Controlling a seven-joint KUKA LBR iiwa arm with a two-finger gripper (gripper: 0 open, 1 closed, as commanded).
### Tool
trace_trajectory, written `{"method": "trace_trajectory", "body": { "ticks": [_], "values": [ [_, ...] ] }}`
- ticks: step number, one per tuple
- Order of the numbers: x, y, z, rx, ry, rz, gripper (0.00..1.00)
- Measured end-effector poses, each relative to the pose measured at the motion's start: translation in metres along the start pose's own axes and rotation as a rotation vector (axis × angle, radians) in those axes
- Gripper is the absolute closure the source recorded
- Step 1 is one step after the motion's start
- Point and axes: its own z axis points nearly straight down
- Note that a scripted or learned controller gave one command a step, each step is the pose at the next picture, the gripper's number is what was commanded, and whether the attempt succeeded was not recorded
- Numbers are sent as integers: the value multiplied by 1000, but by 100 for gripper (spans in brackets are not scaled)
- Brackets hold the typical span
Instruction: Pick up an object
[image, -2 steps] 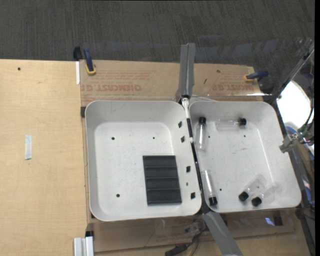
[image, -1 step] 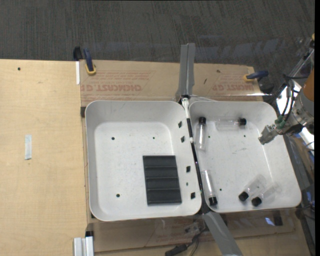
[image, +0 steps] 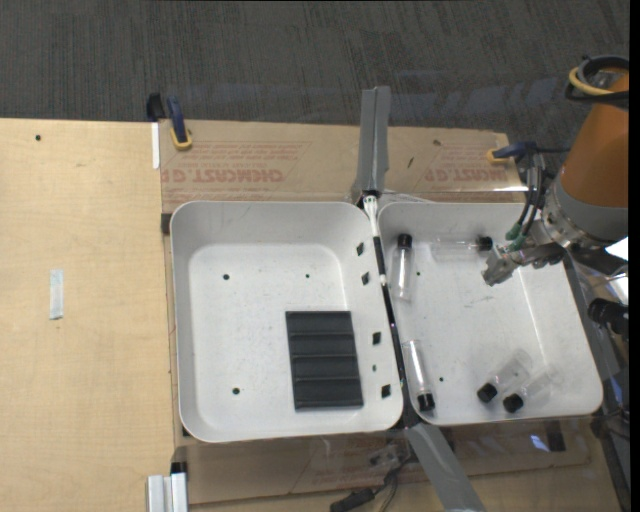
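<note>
My gripper (image: 498, 271) hangs over the upper right part of the right bin (image: 570, 400), just below a clear tube with a black cap (image: 462, 246) that lies crosswise there. Another clear capped tube (image: 402, 268) lies along the bin's left wall near the top. A third (image: 418, 374) lies lower down on the same side. Two short clear tubes with black caps (image: 505, 388) rest near the bin's front right corner. A black ribbed block (image: 323, 359) lies flat in the left bin (image: 200, 300). I see nothing held in the gripper.
The grey arm with its orange band (image: 597, 165) comes in from the upper right over the right bin's rim. A grey divider post (image: 374, 140) stands between the bins at the back. Cardboard (image: 260, 170) lies behind the bins and a wooden bench top (image: 80, 300) to the left.
</note>
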Motion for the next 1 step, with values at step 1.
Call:
{"method": "trace_trajectory", "body": {
  "ticks": [1],
  "values": [
    [50,47,11,0,-1,-31,100]
  ]
}}
